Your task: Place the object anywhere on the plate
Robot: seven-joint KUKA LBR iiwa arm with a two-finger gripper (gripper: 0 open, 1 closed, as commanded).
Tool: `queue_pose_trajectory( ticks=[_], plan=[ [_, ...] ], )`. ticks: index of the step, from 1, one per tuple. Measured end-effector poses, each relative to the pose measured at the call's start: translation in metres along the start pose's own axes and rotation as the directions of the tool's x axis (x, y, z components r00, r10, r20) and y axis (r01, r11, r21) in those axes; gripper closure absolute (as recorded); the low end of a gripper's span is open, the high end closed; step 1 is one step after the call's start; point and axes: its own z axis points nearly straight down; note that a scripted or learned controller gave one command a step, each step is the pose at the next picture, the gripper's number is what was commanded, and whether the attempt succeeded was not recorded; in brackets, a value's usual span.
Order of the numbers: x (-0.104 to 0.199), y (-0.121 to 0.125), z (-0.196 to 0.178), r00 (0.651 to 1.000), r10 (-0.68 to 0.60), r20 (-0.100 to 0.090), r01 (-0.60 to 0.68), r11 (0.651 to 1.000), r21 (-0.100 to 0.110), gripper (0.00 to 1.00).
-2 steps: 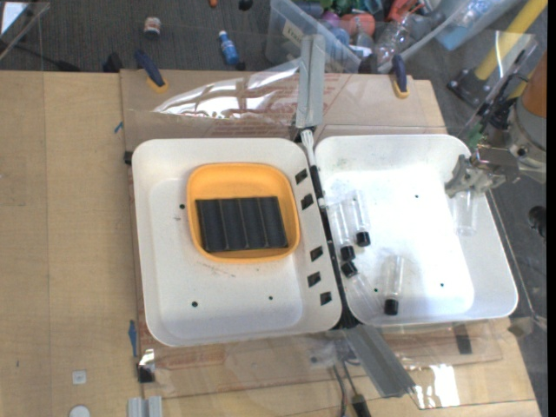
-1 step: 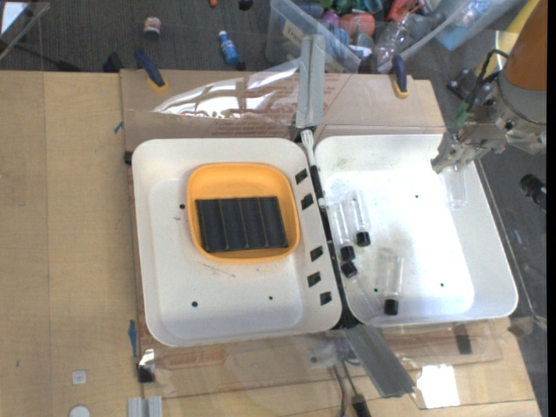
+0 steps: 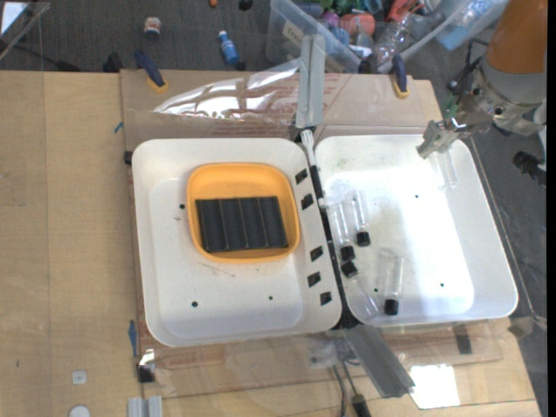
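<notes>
Left bin (image 3: 165, 311): orange plate (image 3: 243, 209) bearing a black ridged block (image 3: 241, 224). Right bin (image 3: 491, 259): three clear bottles with black caps, two near the divider (image 3: 340, 220) (image 3: 356, 218), one lower (image 3: 390, 281). Gripper (image 3: 437, 139) above the far right rim; finger state cannot be told.

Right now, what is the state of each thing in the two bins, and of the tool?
Orange plate: lies flat in the left bin, carrying a dark ribbed slab.
Dark ribbed slab: flat on the plate.
Clear vial with black cap: lying on its side in the right bin.
Second clear vial: lying on its side, apart from the first.
Tool: over the right bin's far edge, nothing seen between its fingers.
</notes>
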Motion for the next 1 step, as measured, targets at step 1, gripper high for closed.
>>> queue_pose_trajectory(
  ticks=[1],
  plan=[
    [-0.0072,-0.0016,-0.0311,0.98,-0.197,0.001,0.197,0.98,-0.002,1.0]
  ],
)
